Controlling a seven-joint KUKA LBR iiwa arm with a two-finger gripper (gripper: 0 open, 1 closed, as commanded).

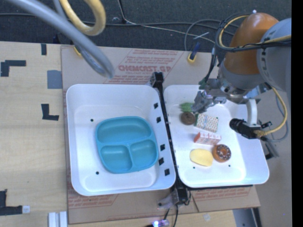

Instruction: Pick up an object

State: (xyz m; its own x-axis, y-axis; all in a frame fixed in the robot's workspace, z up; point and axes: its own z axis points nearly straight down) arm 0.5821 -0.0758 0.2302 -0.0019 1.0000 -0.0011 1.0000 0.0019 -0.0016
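Hovering gripper (198, 104) fingers unclear, five toy foods in right bin (251, 171), one blue tray (126, 144).

A pale wooden table (28, 141) fills the left and lower part of the view, marked with dark tape pieces (47, 111). A sheet of brown cardboard (137, 63) with red print lies on it. Behind runs dark floor (156, 8), perhaps carpet, crossed by thin cables (142, 25). Lighting is even and bright.
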